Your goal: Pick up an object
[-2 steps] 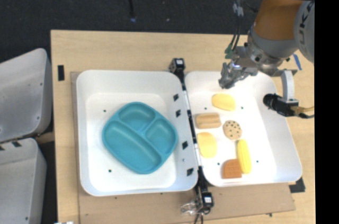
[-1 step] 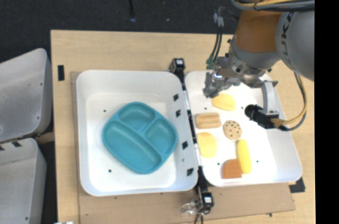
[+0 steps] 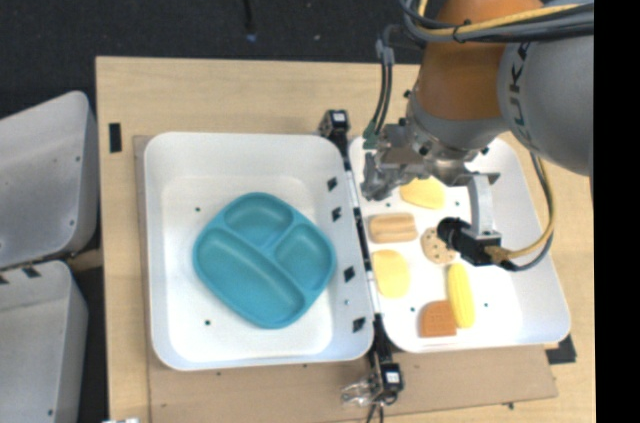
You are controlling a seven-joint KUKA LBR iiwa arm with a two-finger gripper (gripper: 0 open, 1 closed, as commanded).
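Looming closest to the lens, the arm's orange band (image 3: 478, 31) bulges over the right bin (image 3: 535, 306), with the gripper (image 3: 383, 177) low at that bin's upper left, by the divider. Whether its jaws are apart or closed cannot be told from this angle — nothing is visibly held. Toy food lies scattered below it: a yellow wedge (image 3: 424, 194) just beside the gripper, a tan bread roll (image 3: 392, 228), a round cracker (image 3: 436, 246), a yellow pastry (image 3: 390, 272), a corn cob (image 3: 460, 294) touching an orange slice (image 3: 437, 320). Over in the left bin (image 3: 170, 331) sits a teal divided tray (image 3: 263, 257) — well apart from the arm.
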